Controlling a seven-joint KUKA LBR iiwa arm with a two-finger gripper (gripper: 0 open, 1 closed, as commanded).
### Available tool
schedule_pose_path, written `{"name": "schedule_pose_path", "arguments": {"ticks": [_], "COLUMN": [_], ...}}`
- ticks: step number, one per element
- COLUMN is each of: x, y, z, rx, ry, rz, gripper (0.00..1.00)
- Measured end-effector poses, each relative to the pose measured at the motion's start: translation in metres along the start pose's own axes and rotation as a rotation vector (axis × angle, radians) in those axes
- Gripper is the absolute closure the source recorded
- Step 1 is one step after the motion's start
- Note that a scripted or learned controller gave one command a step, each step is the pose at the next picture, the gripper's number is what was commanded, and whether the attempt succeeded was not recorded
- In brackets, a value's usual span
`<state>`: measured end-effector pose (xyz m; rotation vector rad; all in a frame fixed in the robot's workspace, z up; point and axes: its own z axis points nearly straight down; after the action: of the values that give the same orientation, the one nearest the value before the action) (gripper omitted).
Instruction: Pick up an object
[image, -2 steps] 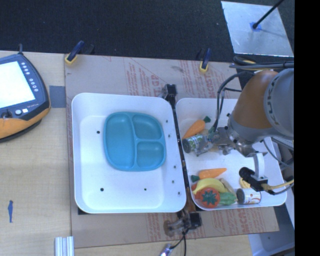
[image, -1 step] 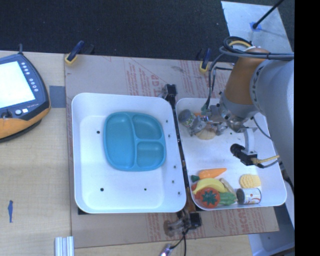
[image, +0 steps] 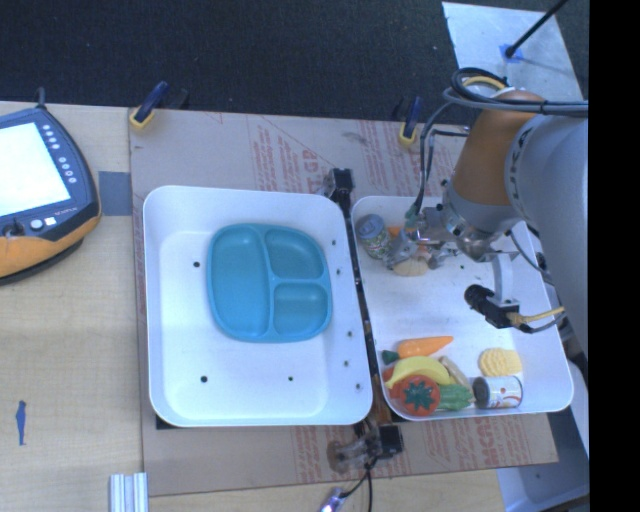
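Objects (image: 440, 375) in right bin (image: 455, 300), tool (image: 425, 240) lowered

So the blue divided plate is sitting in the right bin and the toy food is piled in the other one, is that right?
Not quite. The camera view shows the blue divided plate lying in the left bin, not the right one. The toy food, such as the carrot and the small can, is in the right bin, where the arm is reaching.

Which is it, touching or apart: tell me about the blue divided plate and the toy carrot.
Apart. The camera view shows the blue divided plate in the left bin and the toy carrot in the right bin, with both bins' walls between them.
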<state>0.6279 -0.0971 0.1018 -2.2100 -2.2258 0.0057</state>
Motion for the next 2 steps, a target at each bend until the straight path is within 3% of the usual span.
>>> {"name": "schedule_pose_path", "arguments": {"ticks": [1, 2], "x": [0.0294, 0.0293], "y": [-0.0488, -0.0493], "z": [-0.1231, -0.1223], "rx": [-0.005, -0.003], "ry": [-0.001, -0.001], "rz": [0.002, 0.002], "gripper": [1.00, 0.00]}}
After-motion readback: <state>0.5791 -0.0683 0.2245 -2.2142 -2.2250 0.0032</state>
